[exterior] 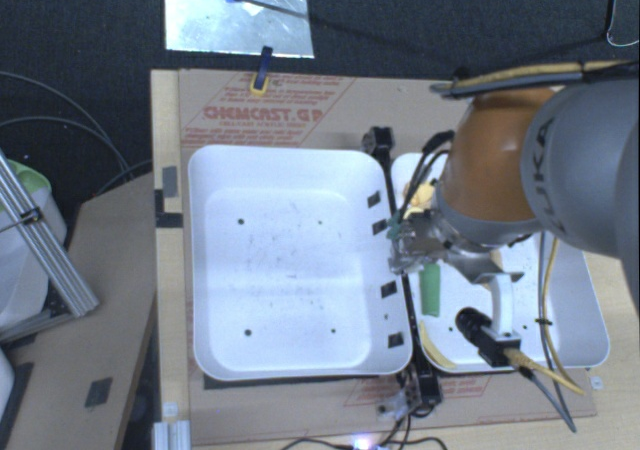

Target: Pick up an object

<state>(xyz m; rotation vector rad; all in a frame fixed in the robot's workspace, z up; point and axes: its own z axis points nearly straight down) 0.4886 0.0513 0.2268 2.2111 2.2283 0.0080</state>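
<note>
Board [262, 110] under 2 white bins [290, 258] reads "CHEMCAST GP".

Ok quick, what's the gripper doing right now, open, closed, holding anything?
Gripper: cannot be told. It sits low over the left edge of the right bin, just above a green object, and the arm's wrist hides it from the camera.

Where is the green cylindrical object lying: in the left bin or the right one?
Right bin. The green cylinder lies on its floor, just past the divider, below the arm's wrist.
</note>
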